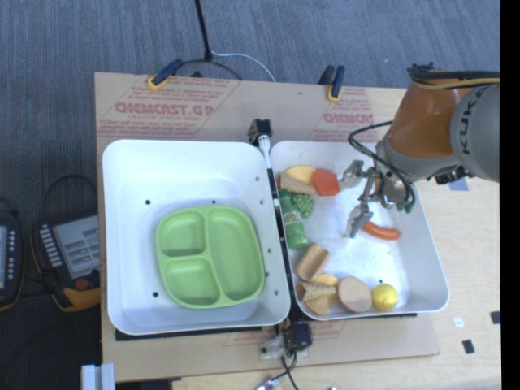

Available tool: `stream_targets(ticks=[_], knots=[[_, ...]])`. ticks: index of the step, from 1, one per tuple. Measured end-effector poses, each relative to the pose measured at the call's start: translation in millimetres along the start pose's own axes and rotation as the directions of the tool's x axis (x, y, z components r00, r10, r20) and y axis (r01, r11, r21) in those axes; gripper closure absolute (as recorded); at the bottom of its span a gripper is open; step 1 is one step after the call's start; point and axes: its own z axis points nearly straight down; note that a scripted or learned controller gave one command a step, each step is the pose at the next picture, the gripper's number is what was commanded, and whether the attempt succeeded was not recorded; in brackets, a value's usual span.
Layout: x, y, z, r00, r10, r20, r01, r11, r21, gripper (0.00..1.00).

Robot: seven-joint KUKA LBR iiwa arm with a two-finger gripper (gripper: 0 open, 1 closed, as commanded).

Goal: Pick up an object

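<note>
Gripper [360,193] low over right bin [422,254], fingers [356,220] spread wide, nothing between them. Orange carrot-like piece [382,231] lies just beside the lower fingertip, on the bin floor. Other toy foods along the bin's left and near edges: red piece [326,183], yellow ball [385,296]. Left bin [130,177] holds a green divided plate [211,255].

Brown bench [162,108]; two white bins, left [130,169], right [422,258], side by side
</note>
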Motion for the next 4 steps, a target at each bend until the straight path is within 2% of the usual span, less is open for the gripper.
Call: stream_targets(ticks=[1,2,3,4], knots=[[63.7,-24.3,-1.6,0.999,-0.042,0.001,0.042,0.999,0.000,0.00],[55.9,2.8,-1.5,1.000,-0.026,0.001,0.026,1.000,0.002,0.00],[63.4,-4.0,-1.6,0.995,0.097,0.004,-0.097,0.995,-0.005,0.00],[-3.5,-5.3,0.3,0.998,-0.056,-0.003,0.056,0.998,-0.001,0.00]])
